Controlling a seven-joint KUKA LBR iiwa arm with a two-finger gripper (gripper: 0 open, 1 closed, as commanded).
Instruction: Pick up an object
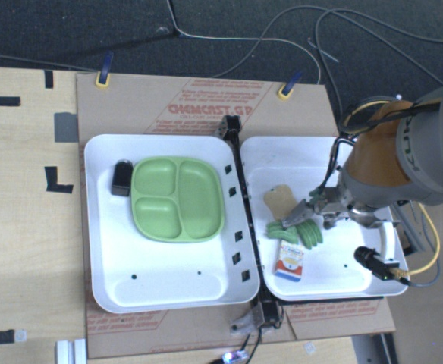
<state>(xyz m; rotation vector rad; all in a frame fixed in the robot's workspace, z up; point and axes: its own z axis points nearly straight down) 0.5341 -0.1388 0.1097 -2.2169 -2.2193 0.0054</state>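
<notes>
Camera view, left to right:
- Left bin [104, 226]: black block [121, 178] beside a green plate [178, 199].
- Right bin [328, 279]: tan card [279, 199], green toy [301, 233], small carton [290, 261] below it.
- Gripper [288, 224] sits at the toy's left end; the toy's long axis runs left-right. Finger spread I cannot tell.

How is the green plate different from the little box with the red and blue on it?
The green plate is big, rounded and split into three sections; the little box is small, rectangular and white with red and blue print. The plate lies in the left bin; the box lies in the right bin, near the hand. Both lie flat.
</notes>
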